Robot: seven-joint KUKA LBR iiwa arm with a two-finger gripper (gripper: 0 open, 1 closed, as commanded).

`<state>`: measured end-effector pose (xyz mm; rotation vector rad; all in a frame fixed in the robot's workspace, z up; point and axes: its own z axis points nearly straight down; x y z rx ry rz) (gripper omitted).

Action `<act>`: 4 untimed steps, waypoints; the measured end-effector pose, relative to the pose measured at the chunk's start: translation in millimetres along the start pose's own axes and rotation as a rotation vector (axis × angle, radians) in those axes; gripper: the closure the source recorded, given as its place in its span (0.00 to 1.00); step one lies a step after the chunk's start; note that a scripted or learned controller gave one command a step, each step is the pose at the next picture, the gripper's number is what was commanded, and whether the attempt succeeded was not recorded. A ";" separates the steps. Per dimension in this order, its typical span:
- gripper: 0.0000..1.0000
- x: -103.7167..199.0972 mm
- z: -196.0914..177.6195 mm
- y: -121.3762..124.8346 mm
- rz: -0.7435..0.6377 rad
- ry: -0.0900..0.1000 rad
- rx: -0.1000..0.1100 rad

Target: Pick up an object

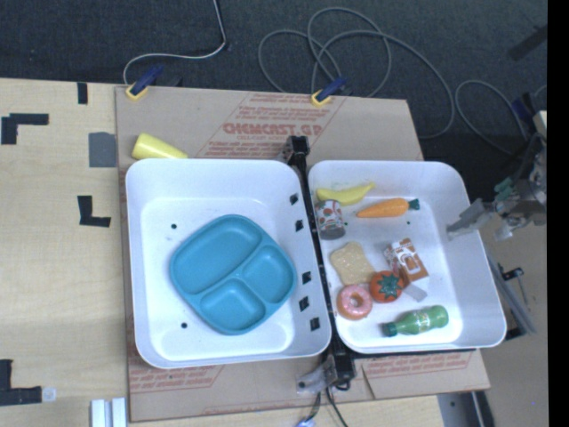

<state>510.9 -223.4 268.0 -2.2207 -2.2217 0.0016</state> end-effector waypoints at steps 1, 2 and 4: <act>0.00 44.1 121.3 -27.8 0.000 0.002 0.003; 0.00 93.2 181.9 -26.3 0.000 0.000 -0.003; 1.00 161.0 83.6 14.6 -0.002 0.001 -0.001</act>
